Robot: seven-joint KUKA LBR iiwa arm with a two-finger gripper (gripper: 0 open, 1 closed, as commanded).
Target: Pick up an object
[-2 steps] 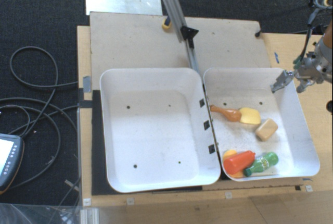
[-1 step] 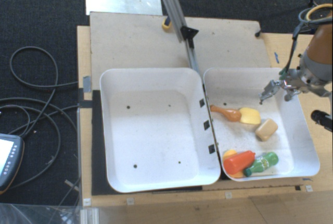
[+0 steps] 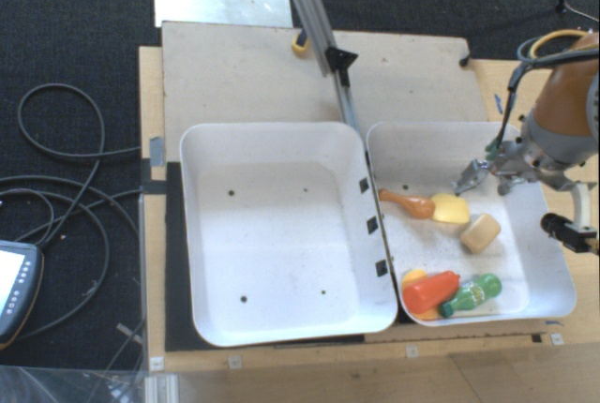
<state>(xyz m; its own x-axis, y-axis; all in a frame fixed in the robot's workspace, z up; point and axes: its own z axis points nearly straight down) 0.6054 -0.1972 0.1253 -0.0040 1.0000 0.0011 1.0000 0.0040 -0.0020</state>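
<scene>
**Reaching in, nothing held yet**

We hang our gripper (image 3: pixel 486 174) over the right bin (image 3: pixel 553 293), just above the yellow block (image 3: pixel 451 209). Our fingers stand narrowly apart with nothing between them. We judge this the approach step; next we need to descend onto the yellow block, then close.

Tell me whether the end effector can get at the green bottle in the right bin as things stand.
Probably yes. The green bottle lies uncovered near the right bin's front wall, touching only the red-orange toy beside it. The end effector hangs above the same bin, nothing between.
</scene>
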